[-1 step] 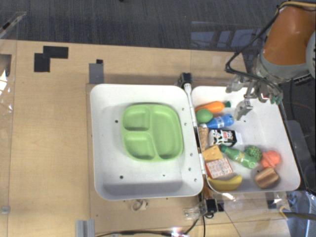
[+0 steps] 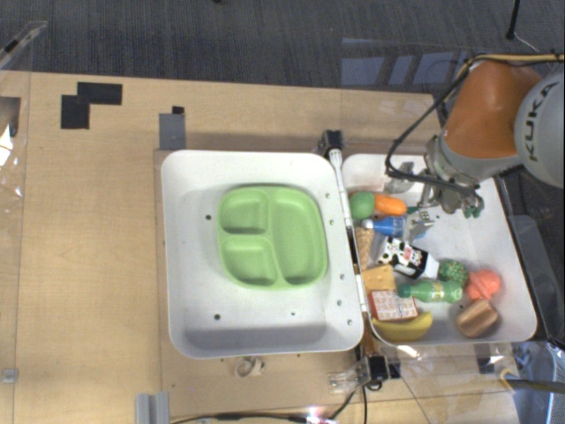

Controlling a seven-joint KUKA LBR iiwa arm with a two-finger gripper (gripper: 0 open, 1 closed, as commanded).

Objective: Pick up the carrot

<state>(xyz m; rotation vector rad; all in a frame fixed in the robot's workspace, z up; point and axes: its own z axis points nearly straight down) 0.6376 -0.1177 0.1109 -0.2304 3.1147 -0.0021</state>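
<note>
Your gripper [image 2: 422,221] low in right bin [image 2: 516,263], just beside carrot [image 2: 389,206] near far-left corner; jaw state unreadable, can't tell.

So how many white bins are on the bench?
2. The left bin holds a green divided plate. The right bin holds the toy food, with the carrot near its top left, close to the gripper.
</note>
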